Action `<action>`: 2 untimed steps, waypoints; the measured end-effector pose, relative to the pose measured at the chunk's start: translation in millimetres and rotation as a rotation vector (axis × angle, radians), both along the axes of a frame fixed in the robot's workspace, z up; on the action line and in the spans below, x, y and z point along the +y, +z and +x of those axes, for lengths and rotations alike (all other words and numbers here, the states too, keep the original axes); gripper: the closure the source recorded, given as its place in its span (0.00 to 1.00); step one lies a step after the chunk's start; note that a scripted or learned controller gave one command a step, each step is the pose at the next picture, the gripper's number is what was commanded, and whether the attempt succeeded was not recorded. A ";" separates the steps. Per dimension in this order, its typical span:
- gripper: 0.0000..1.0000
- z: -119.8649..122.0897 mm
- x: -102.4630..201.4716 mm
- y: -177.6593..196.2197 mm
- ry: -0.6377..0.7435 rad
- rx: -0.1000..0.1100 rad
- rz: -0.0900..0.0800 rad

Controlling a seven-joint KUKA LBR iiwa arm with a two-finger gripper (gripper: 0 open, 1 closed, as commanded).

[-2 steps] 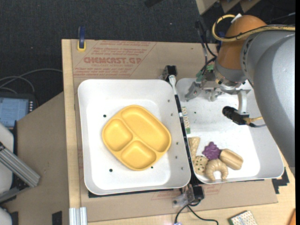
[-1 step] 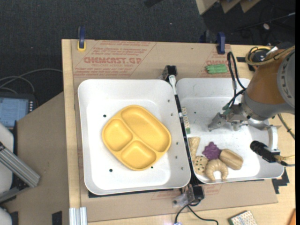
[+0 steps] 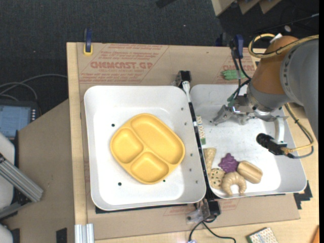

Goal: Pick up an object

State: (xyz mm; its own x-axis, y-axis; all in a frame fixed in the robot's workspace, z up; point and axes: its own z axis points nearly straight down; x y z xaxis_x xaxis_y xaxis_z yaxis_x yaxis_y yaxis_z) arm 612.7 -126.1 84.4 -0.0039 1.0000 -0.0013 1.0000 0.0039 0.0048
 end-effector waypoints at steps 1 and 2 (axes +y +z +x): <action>0.00 56.5 31.2 1.0 0.001 -0.002 0.000; 0.00 -25.1 -39.7 0.1 -0.013 0.012 0.000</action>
